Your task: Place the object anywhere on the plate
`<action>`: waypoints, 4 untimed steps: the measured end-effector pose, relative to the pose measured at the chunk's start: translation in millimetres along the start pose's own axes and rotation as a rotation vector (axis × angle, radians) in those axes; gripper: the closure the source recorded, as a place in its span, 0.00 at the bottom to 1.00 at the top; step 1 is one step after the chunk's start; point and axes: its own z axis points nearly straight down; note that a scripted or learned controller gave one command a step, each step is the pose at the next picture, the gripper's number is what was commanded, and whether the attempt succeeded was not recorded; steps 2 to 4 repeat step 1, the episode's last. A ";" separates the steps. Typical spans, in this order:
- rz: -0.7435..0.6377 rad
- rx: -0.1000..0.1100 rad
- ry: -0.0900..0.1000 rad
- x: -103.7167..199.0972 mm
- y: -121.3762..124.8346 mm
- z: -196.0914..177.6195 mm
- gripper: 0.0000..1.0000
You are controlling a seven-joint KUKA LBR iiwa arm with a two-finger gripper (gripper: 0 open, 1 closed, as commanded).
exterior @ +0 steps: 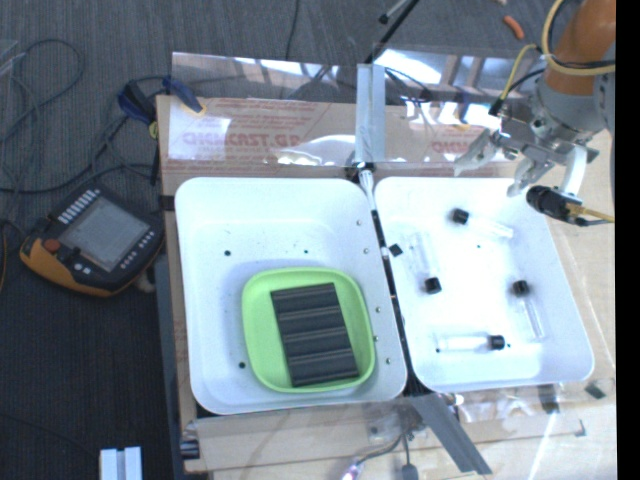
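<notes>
**Object on plate; gripper unclear**

Near, in the left bin (200, 228), the dark ribbed block (314, 334) lies flat on the green plate (258, 298): placement looks complete. The right bin (560, 348) holds clear vials with black caps (470, 343), hard to count. Far right, the gripper (540, 163) hangs above the bin's far edge; I cannot tell its state.

You see two glossy white plastic bins (200, 268). The left one holds a smooth lime-green plastic plate (258, 303) bearing a matt dark-grey ribbed block (314, 334). In the right bin lie clear, glassy tubes (465, 343) with black caps. Around the desk, the floor (80, 368) looks like rough grey carpet.
</notes>
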 end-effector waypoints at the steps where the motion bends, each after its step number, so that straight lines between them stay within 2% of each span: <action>1: -0.005 0.000 0.000 -8.4 -3.3 -1.6 0.00; 4: -0.005 0.000 0.000 -8.4 -3.3 -1.6 0.00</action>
